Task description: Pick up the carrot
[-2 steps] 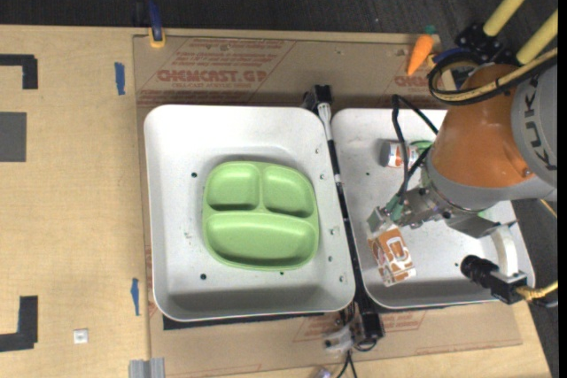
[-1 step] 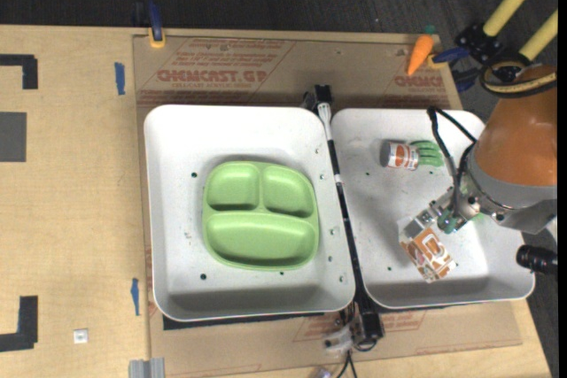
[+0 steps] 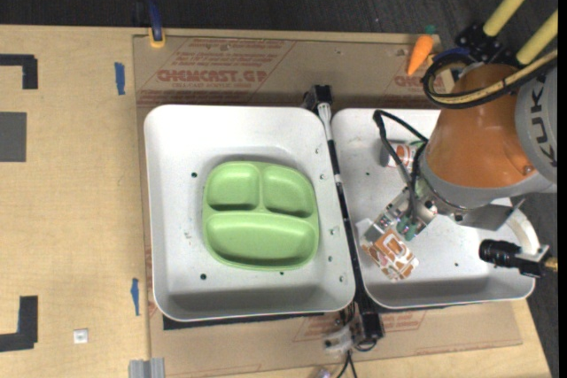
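Small orange carrot (image 3: 419,56) lies on cardboard behind right white bin (image 3: 461,283), long axis near-upright. Gripper (image 3: 400,230) low in bin over orange-white packet (image 3: 392,250); grip state: cannot tell. Carrot well apart, up-frame.

Divided tray (image 3: 261,214) in left bin (image 3: 168,190); carrot (image 3: 420,54) behind right bin (image 3: 461,283)

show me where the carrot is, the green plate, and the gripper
carrot (image 3: 420,54): camera view, mid-body, on the bench behind the right bin.
green plate (image 3: 261,214): camera view, centre divider, in the left bin.
gripper (image 3: 397,235): camera view, fingertips.
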Robot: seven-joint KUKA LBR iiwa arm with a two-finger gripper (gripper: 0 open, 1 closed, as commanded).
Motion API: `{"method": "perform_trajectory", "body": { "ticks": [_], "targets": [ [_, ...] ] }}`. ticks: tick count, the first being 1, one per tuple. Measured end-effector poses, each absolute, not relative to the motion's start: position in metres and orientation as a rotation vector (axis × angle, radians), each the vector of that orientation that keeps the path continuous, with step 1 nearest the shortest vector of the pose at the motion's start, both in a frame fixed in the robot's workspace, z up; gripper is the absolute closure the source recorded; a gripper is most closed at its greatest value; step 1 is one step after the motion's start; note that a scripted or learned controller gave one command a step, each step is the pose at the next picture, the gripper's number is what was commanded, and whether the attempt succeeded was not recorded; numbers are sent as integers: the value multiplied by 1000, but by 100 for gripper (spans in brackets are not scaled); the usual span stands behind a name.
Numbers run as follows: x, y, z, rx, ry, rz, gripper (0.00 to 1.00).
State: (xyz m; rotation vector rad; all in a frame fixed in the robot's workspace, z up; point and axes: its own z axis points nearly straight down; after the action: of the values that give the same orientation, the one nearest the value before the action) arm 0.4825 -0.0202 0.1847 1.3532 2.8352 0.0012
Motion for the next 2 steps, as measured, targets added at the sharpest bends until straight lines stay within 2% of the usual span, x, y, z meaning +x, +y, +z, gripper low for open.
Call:
{"method": "perform_trajectory", "body": {
  "ticks": [1, 2],
  "targets": [
    [480, 38, 196, 1167, 2913, 3, 100],
    [479, 99, 152, 857, 3024, 1, 100]
  ]
}}
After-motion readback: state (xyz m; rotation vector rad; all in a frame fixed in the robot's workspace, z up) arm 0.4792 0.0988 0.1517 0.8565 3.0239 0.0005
